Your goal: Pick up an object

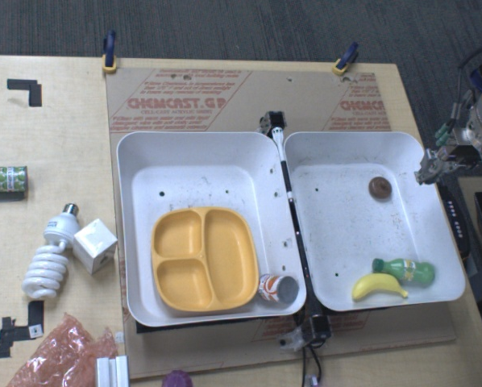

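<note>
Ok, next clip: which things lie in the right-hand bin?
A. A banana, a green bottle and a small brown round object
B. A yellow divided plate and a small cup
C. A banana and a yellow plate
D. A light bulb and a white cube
A: the right bin holds the banana, the green bottle beside it and the brown round object farther back.

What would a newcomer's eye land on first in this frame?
Probably the yellow tray, large and bright in the left bin, with a small cup lying beside it. Next the banana and green bottle in the right bin's near corner. The gripper sits at that bin's right rim.
</note>
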Robot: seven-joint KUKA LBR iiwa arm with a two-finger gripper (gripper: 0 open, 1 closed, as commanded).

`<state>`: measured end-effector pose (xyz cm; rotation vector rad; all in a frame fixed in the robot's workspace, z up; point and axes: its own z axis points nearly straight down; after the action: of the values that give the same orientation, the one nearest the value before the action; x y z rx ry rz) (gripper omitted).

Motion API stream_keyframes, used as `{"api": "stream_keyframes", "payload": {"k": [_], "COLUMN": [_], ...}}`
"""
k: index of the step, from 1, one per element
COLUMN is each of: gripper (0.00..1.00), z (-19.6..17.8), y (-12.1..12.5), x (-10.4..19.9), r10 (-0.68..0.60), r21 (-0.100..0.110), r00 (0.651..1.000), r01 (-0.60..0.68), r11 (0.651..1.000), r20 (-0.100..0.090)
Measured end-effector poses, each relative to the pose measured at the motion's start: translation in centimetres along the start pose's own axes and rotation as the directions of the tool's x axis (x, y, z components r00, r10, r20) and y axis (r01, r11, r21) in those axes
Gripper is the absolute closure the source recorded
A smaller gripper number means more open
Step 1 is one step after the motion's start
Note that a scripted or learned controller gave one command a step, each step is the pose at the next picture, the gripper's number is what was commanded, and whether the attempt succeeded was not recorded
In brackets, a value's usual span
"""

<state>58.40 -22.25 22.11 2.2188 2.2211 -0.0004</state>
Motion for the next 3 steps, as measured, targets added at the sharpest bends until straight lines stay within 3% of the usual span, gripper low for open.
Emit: {"api": "stream_keyframes", "payload": {"k": [1,2,3], "gripper": [0.0,0.0,0.0], "z": [8.0,-0.8,7.4], "y": [-1.1,-6.1,-8.1], "x": [0.0,0.0,0.0], "r10": [0.002,0.002,0.002], "r21": [0.001,-0.001,0.0], "r00": [1.0,1.0,1.0], "r01": [-0.002,-0.002,-0.002], "r11": [1.0,1.0,1.0], "r20": [-0.001,0.0,-0.001]}}
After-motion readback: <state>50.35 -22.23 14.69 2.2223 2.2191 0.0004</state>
